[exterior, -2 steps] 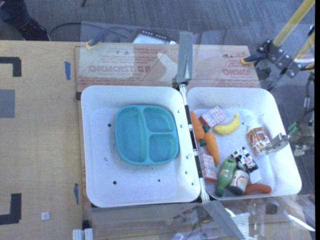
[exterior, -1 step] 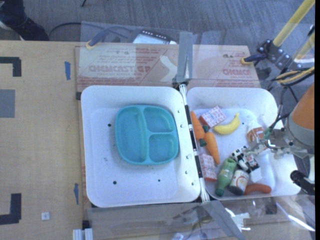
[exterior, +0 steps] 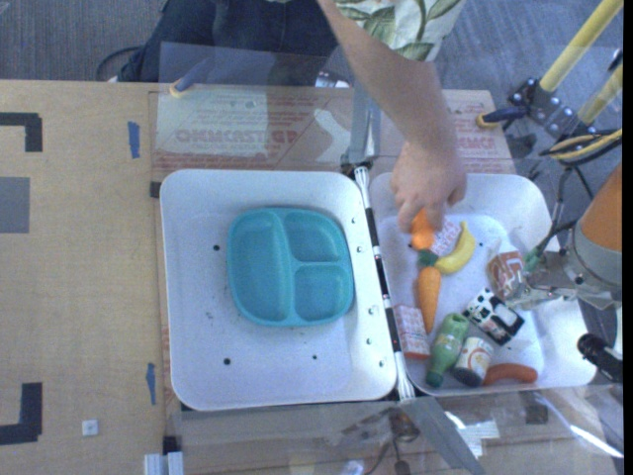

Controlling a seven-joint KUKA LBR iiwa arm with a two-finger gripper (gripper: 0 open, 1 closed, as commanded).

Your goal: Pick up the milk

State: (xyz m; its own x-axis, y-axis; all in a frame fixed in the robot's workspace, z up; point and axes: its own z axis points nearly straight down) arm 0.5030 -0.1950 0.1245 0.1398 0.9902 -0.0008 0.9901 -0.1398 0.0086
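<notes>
Reaching in from above, a person's hand (exterior: 427,188) touches a small orange fruit (exterior: 423,228) in the right bin (exterior: 529,198), just beside a banana (exterior: 456,252) and a carrot (exterior: 428,296). The milk (exterior: 493,315), a small carton with black and white cow spots, lies in this bin near its right side, between a green bottle (exterior: 447,345) and the gripper (exterior: 539,287). The gripper hovers just beside the carton at the bin's right edge, and I cannot tell how it is set; the left bin (exterior: 188,265) holds a teal divided plate (exterior: 292,265).

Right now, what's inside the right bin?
The right bin holds a carrot, banana, green bottle, milk and sausage. A person's hand covers part of an orange item.
</notes>
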